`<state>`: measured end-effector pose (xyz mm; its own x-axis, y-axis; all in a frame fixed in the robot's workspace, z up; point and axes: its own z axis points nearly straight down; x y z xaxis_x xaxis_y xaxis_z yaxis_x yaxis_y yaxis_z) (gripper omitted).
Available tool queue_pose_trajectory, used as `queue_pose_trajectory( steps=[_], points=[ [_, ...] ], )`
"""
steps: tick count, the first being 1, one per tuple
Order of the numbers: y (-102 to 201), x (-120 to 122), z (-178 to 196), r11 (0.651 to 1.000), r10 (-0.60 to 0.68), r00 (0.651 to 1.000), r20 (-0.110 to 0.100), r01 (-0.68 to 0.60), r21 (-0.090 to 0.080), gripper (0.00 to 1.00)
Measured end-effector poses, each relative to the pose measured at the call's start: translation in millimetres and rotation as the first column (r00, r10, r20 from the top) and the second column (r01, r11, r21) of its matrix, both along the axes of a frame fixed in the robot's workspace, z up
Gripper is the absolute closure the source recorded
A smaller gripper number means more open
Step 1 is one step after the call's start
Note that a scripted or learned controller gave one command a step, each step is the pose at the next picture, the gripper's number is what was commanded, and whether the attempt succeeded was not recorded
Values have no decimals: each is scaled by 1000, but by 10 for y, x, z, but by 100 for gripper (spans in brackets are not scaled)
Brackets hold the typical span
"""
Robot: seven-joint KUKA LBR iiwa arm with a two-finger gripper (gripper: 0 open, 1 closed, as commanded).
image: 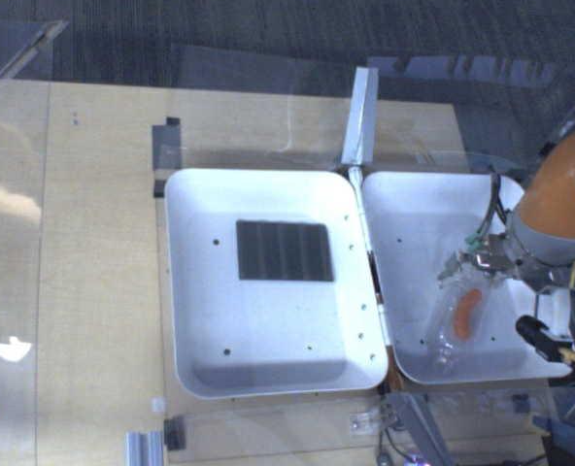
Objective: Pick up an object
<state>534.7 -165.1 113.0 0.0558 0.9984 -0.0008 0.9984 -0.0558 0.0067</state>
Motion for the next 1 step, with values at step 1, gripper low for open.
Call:
queue_pose_trajectory(
  steps=[1],
  points=[
    [-72,-253,-107,998,54,997,50,-53,-17,0]
  ],
)
